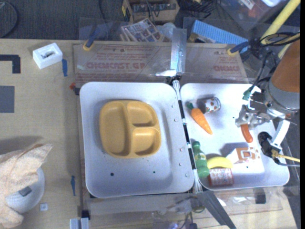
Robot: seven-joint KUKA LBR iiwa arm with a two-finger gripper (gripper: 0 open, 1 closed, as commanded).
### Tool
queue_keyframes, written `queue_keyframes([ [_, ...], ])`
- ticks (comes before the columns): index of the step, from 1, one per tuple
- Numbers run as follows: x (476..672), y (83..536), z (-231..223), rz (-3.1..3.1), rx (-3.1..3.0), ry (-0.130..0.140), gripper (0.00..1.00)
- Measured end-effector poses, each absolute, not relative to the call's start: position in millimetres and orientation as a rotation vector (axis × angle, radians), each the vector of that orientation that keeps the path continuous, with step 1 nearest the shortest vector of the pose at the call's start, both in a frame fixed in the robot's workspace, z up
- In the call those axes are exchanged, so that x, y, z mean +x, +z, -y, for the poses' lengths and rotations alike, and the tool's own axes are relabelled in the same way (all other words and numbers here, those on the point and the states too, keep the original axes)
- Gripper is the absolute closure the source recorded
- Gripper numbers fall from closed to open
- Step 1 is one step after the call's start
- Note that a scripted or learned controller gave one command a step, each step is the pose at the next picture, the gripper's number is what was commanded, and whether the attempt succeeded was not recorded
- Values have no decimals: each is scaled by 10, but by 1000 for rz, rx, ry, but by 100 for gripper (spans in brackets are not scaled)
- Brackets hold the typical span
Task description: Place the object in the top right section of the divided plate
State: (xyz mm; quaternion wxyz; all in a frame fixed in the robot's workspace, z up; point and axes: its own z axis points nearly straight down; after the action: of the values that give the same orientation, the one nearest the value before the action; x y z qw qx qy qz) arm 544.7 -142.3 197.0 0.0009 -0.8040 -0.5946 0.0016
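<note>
The yellow divided plate [129, 128] lies in the left bin [95, 175], with one large section on its left and two smaller ones on its right. My gripper [249, 122] hangs over the right bin [276, 175], near its right side. A small orange-red sausage-shaped object [247, 134] lies directly at the gripper's lower end. I cannot make out whether it is gripped or just lying on the bin floor beneath.
The right bin also holds an orange carrot [201, 120], a small spotted can [211, 105], a green bottle [199, 159], a yellow banana [218, 162], a red-labelled can [220, 177] and a white and orange box [246, 155]. A ridge separates the two bins.
</note>
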Motion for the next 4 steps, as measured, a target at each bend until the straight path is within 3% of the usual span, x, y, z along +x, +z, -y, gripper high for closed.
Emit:
queue_keyframes([
  [1, 5703, 1932, 1144, 1735, -2616, 4, 100],
  [2, 6132, 1949, 124, 2061, -2374, -2, 100],
  [3, 6339, 1849, -678, 2095, -2343, -2, 100],
  [4, 6584, 2092, -1518, 2055, -2377, -1, 100],
])
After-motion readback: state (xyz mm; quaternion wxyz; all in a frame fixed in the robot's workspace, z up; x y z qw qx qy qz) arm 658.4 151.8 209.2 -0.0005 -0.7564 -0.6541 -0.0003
